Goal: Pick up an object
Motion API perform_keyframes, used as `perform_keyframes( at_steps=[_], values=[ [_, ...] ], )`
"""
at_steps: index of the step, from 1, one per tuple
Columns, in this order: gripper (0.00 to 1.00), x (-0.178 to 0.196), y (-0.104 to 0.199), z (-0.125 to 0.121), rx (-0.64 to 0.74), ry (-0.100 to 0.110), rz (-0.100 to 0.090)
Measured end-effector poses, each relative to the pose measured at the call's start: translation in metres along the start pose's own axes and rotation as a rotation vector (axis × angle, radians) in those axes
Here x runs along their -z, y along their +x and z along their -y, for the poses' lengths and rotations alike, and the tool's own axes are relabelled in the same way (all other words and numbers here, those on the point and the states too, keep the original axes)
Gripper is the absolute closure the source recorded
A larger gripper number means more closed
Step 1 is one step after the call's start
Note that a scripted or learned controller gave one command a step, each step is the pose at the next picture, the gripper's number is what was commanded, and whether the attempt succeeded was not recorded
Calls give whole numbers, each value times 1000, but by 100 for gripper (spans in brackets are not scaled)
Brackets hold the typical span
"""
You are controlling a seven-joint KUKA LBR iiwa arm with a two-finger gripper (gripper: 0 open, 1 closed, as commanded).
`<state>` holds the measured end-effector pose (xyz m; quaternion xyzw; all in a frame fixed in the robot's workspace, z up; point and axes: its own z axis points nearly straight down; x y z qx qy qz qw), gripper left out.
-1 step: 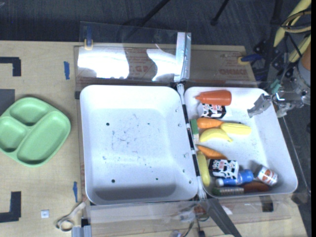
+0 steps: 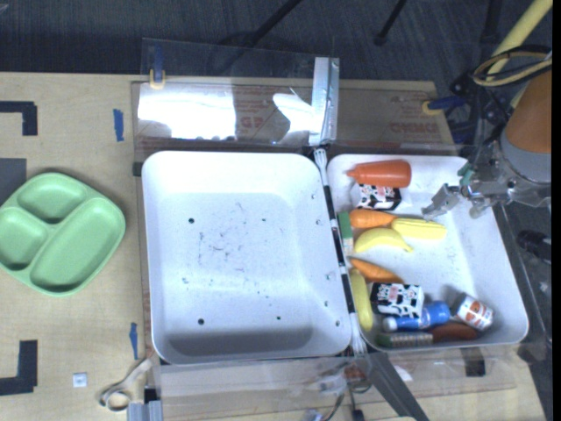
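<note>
Gripper over upper right bin, jaws spread — nothing between them; yellow corn just below-left, banana beside it; orange bottle well apart, toward far wall.

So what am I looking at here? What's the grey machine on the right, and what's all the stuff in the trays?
It is one photo, from a camera fixed above a bench, looking down at a slant. The grey thing at the right is a robot arm; its end effector hangs over the right bin. That bin holds toy food and small items: a carrot, a banana, two cow-patterned cartons and a small can. The left bin sits beside it, and a green divided plate lies on the bench further left. The arm's job is picking something up; nothing appears between its fingers.
</note>
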<state>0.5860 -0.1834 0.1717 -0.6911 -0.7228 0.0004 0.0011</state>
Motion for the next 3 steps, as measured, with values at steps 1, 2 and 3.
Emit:
perform_keyframes(
  at_steps=[1,2,3],
  values=[
    [0,-86,5,-2,17,-8,2],
    [100,-78,5,-4,18,-10,2],
    [100,48,-9,-28,238,-2,1]
  ],
)
